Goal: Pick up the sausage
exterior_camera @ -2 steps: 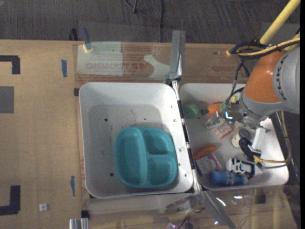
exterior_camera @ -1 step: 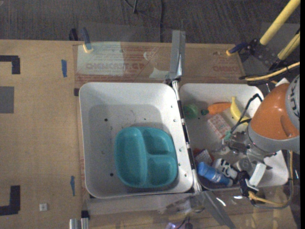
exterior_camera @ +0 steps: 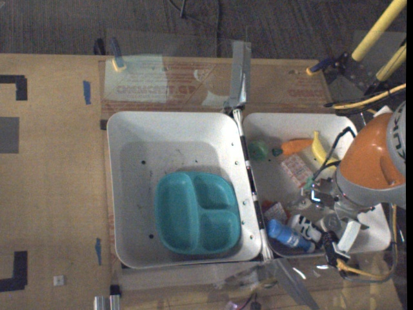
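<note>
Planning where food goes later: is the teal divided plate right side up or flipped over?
Right side up: the teal divided plate shows its three hollow compartments, lying flat in the left bin.

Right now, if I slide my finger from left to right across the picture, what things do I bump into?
Teal plastic divided plate → small green round toy → blue plastic bottle → yellow banana toy → grey robot arm with its orange band.
</note>
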Controlling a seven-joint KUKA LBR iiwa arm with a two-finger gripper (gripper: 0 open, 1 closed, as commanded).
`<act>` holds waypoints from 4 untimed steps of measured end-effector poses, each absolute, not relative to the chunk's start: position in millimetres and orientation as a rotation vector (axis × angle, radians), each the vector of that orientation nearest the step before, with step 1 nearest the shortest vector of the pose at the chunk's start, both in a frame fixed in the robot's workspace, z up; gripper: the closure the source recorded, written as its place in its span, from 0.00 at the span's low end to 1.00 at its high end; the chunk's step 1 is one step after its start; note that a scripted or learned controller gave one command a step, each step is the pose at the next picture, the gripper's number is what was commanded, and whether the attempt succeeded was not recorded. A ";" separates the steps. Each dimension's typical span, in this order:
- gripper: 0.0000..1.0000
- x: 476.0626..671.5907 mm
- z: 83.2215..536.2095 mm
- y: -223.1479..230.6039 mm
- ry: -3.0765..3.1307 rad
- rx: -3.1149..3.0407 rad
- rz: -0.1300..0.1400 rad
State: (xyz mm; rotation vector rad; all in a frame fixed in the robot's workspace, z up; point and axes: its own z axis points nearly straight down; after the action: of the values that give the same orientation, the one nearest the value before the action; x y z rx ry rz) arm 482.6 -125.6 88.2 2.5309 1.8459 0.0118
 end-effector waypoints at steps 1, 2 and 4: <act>1.00 483.0 97.8 -129.0 1.836 2.531 0.010; 1.00 482.9 88.5 -149.6 1.910 2.490 0.013; 0.00 521.4 100.4 -152.6 1.991 2.430 0.000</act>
State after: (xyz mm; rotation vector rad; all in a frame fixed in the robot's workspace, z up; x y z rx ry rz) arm 521.4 -152.6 100.4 2.4304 1.9908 0.0002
